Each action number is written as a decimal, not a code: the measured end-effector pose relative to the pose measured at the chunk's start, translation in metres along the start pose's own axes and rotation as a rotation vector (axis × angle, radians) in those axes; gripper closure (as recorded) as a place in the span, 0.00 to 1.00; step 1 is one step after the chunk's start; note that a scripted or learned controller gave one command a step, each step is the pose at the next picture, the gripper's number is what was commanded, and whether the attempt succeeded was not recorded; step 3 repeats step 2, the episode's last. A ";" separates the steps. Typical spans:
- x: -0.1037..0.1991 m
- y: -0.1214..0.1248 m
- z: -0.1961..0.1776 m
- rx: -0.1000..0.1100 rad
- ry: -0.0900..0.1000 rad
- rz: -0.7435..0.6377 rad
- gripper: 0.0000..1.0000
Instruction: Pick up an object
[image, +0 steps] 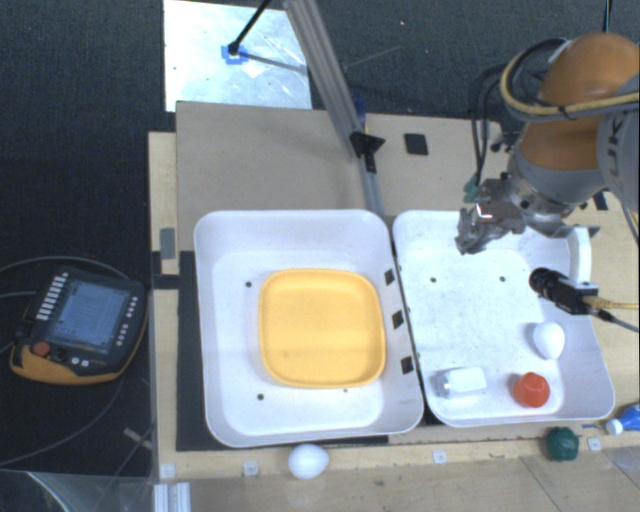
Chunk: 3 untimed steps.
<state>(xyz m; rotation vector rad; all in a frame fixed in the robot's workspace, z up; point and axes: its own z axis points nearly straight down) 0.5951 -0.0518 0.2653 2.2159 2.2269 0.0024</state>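
- Hovering over bare floor of the right shallow white bin (470, 320); end effector (478, 238) grip being impossible to tell.
- Risking closing on nothing: red rounded object (531, 389) and white egg-shaped object (547, 340) lying well away, frontward.

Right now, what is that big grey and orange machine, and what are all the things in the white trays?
That is a robot arm, reaching in from the right of the picture. One camera fixed above the bench looks down on it all. At the arm's tip is its gripper, a pinching hand, over the far end of the right bin. It does not seem to hold anything. That bin has a white egg shape, a red thing and a white block. The left bin has a yellow plate.
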 end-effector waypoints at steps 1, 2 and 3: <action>0.062 -0.008 0.007 0.001 0.000 -0.001 1.00; 0.123 -0.016 0.016 0.001 0.000 0.000 1.00; 0.123 -0.016 0.016 0.001 0.000 0.000 1.00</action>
